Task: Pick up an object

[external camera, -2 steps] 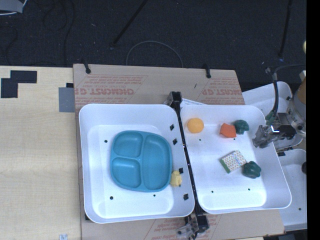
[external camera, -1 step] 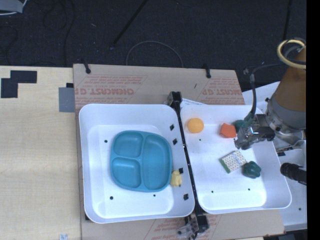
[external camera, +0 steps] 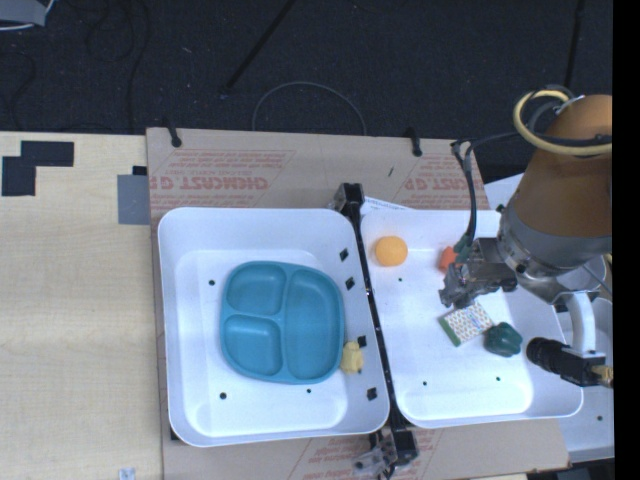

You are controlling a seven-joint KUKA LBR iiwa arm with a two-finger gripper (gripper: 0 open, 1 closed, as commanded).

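In the right bin (external camera: 430, 388) lie an orange ball (external camera: 390, 251) near the back left, a small patterned card or packet (external camera: 467, 323) in the middle, and a dark green lump (external camera: 503, 340) to its right. A small orange-red piece (external camera: 447, 258) sits by the gripper's far side. My gripper (external camera: 458, 293) hangs low over the right bin, just above the patterned packet's back edge. Nothing shows between its fingers, and their spread is hard to read from this angle.
The left bin (external camera: 190, 258) holds a blue divided plate (external camera: 280, 320) and a small yellow object (external camera: 352, 357) at the plate's right edge. A black divider (external camera: 362, 298) runs between the bins. The arm's body covers the right bin's far right side.
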